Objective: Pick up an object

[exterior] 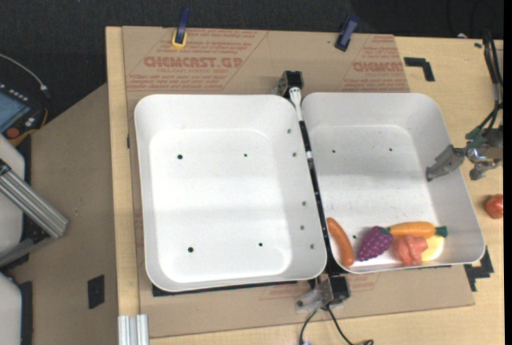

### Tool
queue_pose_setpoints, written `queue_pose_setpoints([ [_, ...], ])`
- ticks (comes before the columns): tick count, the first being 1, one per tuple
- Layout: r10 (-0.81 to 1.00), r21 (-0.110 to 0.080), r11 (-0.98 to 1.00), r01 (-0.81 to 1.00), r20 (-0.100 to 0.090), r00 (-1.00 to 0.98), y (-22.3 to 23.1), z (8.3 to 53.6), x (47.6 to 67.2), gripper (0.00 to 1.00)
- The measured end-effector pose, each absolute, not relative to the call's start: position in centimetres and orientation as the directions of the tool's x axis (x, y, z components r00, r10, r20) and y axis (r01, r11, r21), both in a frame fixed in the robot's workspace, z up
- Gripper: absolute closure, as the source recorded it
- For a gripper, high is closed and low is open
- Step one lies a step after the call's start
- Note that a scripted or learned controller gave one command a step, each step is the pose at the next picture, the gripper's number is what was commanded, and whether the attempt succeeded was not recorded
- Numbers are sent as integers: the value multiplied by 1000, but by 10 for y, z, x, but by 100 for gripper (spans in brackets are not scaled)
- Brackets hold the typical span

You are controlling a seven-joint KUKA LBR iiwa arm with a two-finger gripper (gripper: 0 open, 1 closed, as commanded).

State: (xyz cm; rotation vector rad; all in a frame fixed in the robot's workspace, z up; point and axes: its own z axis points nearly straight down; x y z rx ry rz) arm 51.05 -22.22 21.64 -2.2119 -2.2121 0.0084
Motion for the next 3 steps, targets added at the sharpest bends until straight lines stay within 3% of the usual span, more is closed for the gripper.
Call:
queue_pose_setpoints([
  [1,1000,12,5,1000,-3,-5,-178,334,480,0],
  [2,1000,21,1,1000,-8,-1,-188,479,480,0],
  [3,1000,-16,2,1000,6,-2,-150,283,478,0],
])
